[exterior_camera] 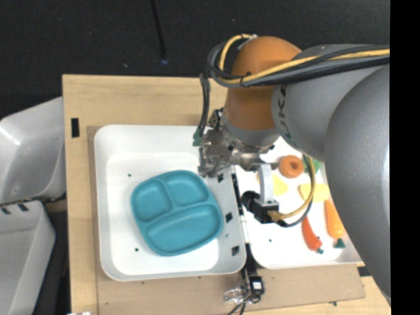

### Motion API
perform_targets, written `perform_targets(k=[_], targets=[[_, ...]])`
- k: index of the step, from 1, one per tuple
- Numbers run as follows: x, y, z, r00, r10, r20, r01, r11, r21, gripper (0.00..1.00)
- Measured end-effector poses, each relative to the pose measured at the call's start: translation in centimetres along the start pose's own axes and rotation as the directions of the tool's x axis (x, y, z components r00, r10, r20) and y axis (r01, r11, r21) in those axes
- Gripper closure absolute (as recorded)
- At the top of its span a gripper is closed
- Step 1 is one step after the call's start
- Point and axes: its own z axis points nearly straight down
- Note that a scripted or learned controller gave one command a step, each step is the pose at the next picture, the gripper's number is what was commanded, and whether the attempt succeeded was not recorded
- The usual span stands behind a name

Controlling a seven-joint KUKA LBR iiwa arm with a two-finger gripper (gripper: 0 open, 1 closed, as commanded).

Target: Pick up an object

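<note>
A: What is sitting in the left bin point(105, 195)?

B: A blue divided plate point(176, 212) is lying flat on its floor, slightly turned, reaching toward the bin's right wall and keeping well apart from the left wall.

A: And the arm point(315, 104)?

B: It is reaching in from the right, its orange band point(257, 87) hanging over the far edge of the bench point(82, 104), above the place where the two bins are meeting. Black and yellow cables point(295, 61) are running along it.

A: Where is the gripper point(211, 157)?

B: It is hanging below the orange band, over the far right corner of the left bin, just beside the plate's far right edge. I cannot tell how it is set; the wrist is hiding that part.

A: Is anything between them?

B: Nothing is showing there that I can make out.

A: What is lying in the right bin point(289, 258)?

B: An orange round piece point(291, 167) is sitting near the far edge, partly under the arm. A yellow piece point(281, 188) is lying just beside it toward the middle. Two carrot-like things point(312, 235) are lying along the right side, near the front edge, one redder and one paler orange point(334, 223). A small black part point(257, 209) on a yellow cable is hanging over the bin's left edge.
</note>
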Motion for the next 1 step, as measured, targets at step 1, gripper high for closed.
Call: perform_targets(k=[1], targets=[[-0.29, 0.04, -0.08, 1.000, 0.004, 0.001, -0.004, 1.000, -0.001, 0.00]])
